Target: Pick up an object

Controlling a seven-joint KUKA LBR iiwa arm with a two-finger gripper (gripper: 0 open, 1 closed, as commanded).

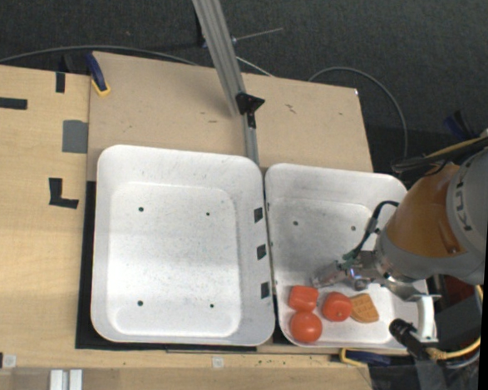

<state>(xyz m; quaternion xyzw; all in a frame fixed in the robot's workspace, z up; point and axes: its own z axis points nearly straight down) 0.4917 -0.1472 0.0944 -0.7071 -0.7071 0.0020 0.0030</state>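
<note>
Closest to the lens, at the near rim of the right bin point(328, 183), sits a red tomato-like piece point(306, 326), below my claw point(338, 276) and a little to its left. Two more things of the same red lie just above it: one point(303, 297) beside my claw's lower left, one point(336, 306) almost straight beneath the tip. A tan, bread-coloured piece point(364, 308) touches that last red one on its right. All four huddle in the bin's near corner.

My claw hovers low over this cluster, tilted, its metal tip pointing toward the left. Nothing shows between the fingers, so I carry nothing; whether they stand spread or pinched I cannot tell, because the tip is small and blurred against the white floor.

As I judge it, I am in the approach, with the grasp not yet made. The next move calls for dropping onto one red piece, likely the one under my tip, and closing squarely. Crowding is the trouble: neighbours touch, and round things may roll off.

Far to my left, the left bin point(179, 165) shows only its speckled white floor.
</note>
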